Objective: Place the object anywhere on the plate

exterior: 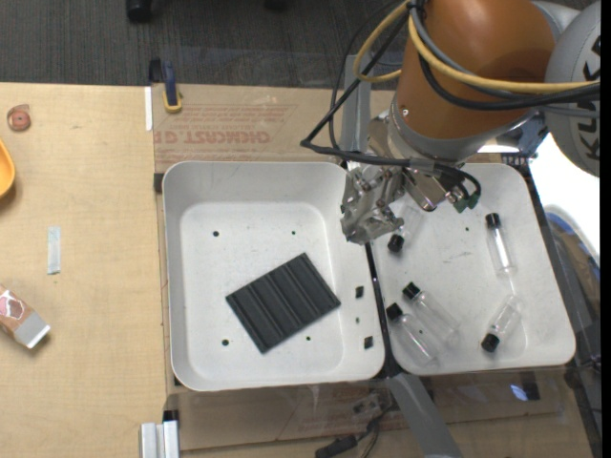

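The gripper [370,219] hung over the line between the two bins — whether it held anything, I could not tell. The dark ribbed plate [283,301] lay in the left bin [191,256]. Clear little tubes [497,244] lay in the right bin [544,284]. It looked like the grab step — next a tube must go over the plate
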You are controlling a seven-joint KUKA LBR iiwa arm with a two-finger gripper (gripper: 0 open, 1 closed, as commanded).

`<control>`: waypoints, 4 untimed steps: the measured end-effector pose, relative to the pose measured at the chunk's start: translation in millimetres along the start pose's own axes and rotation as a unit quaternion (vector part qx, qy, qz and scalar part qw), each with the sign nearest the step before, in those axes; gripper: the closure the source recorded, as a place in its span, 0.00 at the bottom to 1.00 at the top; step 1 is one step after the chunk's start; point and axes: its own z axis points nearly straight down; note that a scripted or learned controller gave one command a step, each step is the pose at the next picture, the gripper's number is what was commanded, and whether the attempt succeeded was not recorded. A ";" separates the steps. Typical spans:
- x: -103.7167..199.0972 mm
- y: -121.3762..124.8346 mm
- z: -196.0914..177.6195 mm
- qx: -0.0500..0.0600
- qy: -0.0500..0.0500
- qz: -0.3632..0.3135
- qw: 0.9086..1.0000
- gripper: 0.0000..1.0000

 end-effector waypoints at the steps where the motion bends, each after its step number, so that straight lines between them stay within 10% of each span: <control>1: -29.3 -15.2 25.0 -0.001 0.000 -0.226 0.974 1.00; 2: 27.1 -22.3 14.4 -0.001 0.000 -0.272 0.962 1.00; 3: -26.4 -8.0 62.9 -0.001 0.000 -0.501 0.866 1.00; 4: 17.1 30.9 -9.5 -0.002 -0.001 -0.624 0.781 1.00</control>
